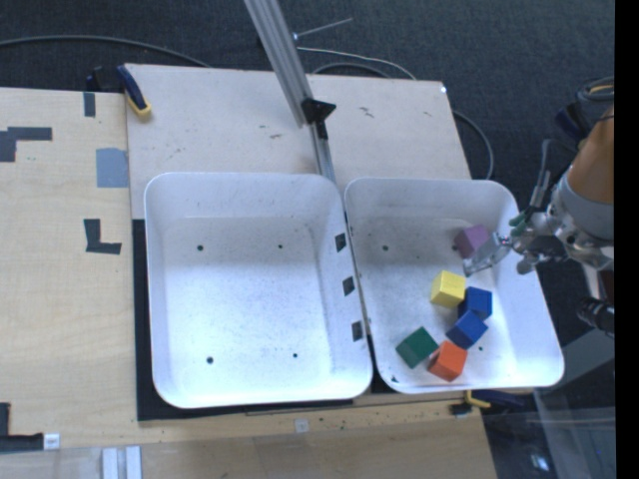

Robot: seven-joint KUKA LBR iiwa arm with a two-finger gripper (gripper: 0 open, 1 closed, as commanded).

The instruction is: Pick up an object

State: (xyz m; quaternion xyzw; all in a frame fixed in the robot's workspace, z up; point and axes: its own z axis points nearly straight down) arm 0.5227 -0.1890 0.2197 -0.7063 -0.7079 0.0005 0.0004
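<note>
Currently gripper (496,254) sits over right bin (529,367), just beside pink block (471,239); finger state can't be determined, no obj. seen held. Yellow block (448,288) lies nearby.

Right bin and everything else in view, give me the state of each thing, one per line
Gripper: low over the right bin's far right side, beside the purple block.
Purple block: on the bin floor, apart from the others.
Yellow block: resting, touching a blue block.
Second blue block: tilted, against the orange block.
Green block: resting.
Right bin: holds all six blocks.
</note>
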